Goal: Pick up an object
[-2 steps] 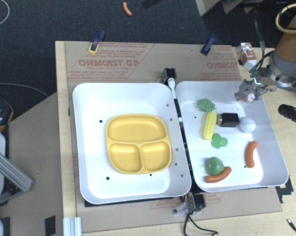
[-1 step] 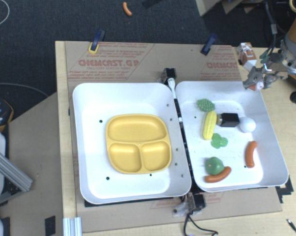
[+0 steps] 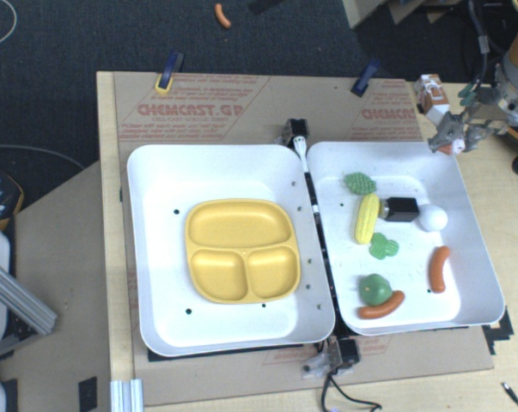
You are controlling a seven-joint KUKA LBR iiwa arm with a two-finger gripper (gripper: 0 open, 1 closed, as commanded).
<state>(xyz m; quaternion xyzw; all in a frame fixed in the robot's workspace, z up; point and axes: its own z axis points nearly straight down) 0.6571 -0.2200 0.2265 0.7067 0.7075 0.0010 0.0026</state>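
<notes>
The right bin point(image 3: 465, 187) holds several small items: a green leafy piece point(image 3: 359, 183), a yellow corn cob point(image 3: 367, 217), a black block point(image 3: 401, 209), a white ball point(image 3: 431, 220), a green floret point(image 3: 383, 247), a red sausage point(image 3: 439, 269), a green round fruit point(image 3: 375, 288) and a second sausage point(image 3: 381, 307). My gripper point(image 3: 456, 137) hangs at the bin's far right corner, above the rim and well away from all of them. Nothing shows in its grasp.
The left bin point(image 3: 155, 187) carries a yellow divided plate point(image 3: 241, 249). Clamps sit at the bench's far edge, blue-yellow point(image 3: 167, 72) and blue point(image 3: 364, 77). A small orange-white object point(image 3: 429, 93) lies by the gripper. An orange scrap point(image 3: 222, 15) is on the dark floor.
</notes>
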